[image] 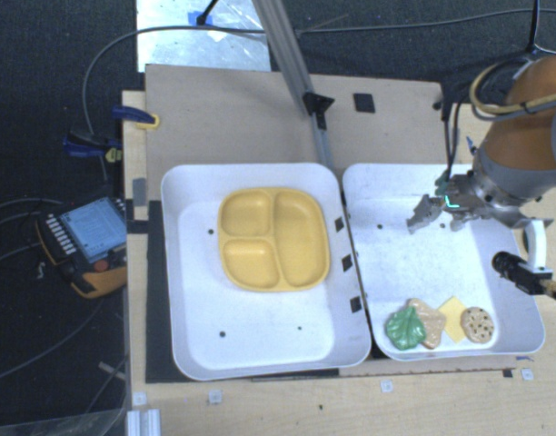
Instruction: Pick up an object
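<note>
The grey arm's two-finger gripper (pixel 439 212) hangs over the upper part of the right-hand shallow white bin (pixel 387 252), above bare floor. Its jaws look spread, with nothing between them, though the dark fingers are small and partly blurred.

The things to be picked lie well apart from it, bunched along that bin's near edge: a green leaf-shaped toy piece (pixel 405 327), touching a tan, lobed cookie-shaped piece (pixel 430 321), then a flat yellow cheese-like square (pixel 453 317) and a round speckled biscuit (pixel 478 324) by the near right corner. The left-hand white bin (pixel 192 316) holds a yellow plastic plate with three compartments (pixel 274 239).

The main risk is that the jaws close where they are now and grip nothing. If the arm does travel to the pile, the pieces are flat and lie touching or overlapping, so the jaws may slide over them, nudge two at once, or push one against the bin's wall. The biscuit in the corner leaves little room for a finger beside it.
</note>
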You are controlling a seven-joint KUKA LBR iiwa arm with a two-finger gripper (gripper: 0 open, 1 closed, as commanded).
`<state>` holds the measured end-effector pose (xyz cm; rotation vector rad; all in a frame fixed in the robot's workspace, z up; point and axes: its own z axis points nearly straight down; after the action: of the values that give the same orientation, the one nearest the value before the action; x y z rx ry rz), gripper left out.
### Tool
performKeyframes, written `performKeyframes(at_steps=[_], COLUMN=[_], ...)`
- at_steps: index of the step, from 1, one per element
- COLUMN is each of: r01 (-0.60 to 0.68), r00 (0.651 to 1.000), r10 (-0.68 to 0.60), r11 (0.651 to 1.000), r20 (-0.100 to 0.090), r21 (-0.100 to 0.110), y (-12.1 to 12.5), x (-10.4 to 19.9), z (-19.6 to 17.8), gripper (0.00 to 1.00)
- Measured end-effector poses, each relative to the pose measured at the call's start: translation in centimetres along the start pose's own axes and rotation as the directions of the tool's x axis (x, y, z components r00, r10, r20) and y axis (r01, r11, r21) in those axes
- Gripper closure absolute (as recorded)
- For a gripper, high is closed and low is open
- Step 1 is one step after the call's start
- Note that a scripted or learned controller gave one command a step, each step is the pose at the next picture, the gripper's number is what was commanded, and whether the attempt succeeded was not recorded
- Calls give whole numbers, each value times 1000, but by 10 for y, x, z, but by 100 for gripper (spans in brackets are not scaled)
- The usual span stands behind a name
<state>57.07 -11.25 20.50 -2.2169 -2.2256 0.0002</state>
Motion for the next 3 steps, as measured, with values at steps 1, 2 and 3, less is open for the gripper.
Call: performKeyframes(at_steps=[1,2,3], r01=[0,-2,-3], r00=[1000,1000,1000], r10=[0,2,3], r11=[1000,1000,1000], r20=[0,-1,-1], r21=[-1,3,3], y=[0,1,0], x=[0,4,5], z=[-1,62,114], gripper=[0,0,0])
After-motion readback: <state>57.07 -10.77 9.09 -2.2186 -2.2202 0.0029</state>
